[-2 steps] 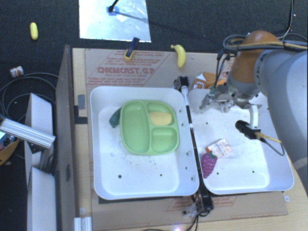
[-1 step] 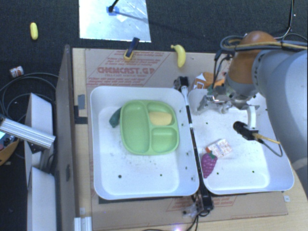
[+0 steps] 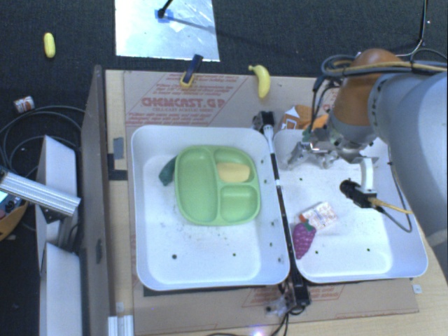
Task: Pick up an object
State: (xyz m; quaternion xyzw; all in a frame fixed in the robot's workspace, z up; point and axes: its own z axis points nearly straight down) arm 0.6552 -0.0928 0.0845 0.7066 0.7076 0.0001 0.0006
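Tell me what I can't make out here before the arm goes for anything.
- Gripper, camera view: the wrist hides it, so open or shut is unclear.
- Dark green item: partly under the green tray; shape unknown.
- Orange item: behind the arm, mostly covered.
- Packet: print too small to read.

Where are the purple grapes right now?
The grapes lie in the right bin, near its left wall, touching the small packet.
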